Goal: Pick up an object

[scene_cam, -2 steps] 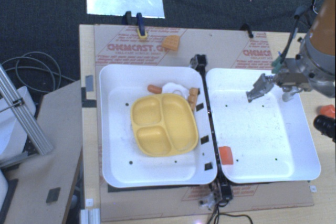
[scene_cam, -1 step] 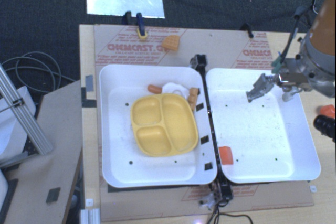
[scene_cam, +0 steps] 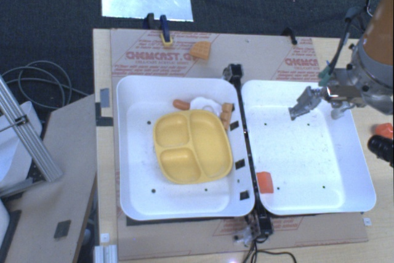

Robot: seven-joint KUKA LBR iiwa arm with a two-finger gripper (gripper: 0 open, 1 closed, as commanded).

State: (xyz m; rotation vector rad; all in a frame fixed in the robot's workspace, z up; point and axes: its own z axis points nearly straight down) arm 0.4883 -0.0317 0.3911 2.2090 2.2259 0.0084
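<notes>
Right bin (scene_cam: 345, 194): orange block (scene_cam: 264, 182) well below-left of jaws (scene_cam: 301, 109), state unclear.

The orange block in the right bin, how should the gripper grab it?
The orange block lies flat, close against the right bin's left wall. Probably best to come straight down from above and pinch its near and far sides, since the wall crowds its left face. The gripper hangs above the bin.

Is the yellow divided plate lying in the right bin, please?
No, the yellow divided plate lies in the left bin.
</notes>
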